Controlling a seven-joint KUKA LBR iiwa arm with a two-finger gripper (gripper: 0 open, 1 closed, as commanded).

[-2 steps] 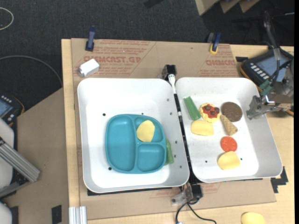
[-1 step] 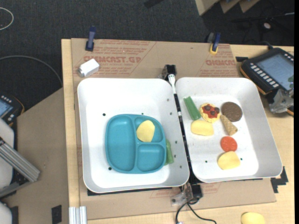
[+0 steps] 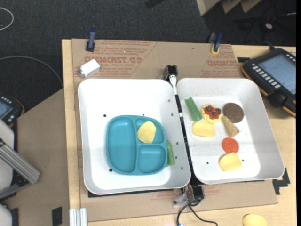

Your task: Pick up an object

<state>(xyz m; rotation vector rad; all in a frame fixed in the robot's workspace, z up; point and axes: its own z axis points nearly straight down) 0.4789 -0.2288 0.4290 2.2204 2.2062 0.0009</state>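
Sitting in the left bin (image 3: 89,126), a teal divided plate (image 3: 123,147) carries a yellow piece (image 3: 146,132) in its upper right compartment. Right of that plate, the other bin (image 3: 263,126) holds a green strip (image 3: 193,108), brown disc (image 3: 233,112) and red round piece (image 3: 230,145).

Bright even light, slightly soft focus

Robotics laboratory bench: two white bins (image 3: 94,173) on a clamped cardboard sheet (image 3: 141,55), a handheld control pendant (image 3: 273,74) at right, loose cables (image 3: 188,213), dark carpet (image 3: 70,8) beyond.
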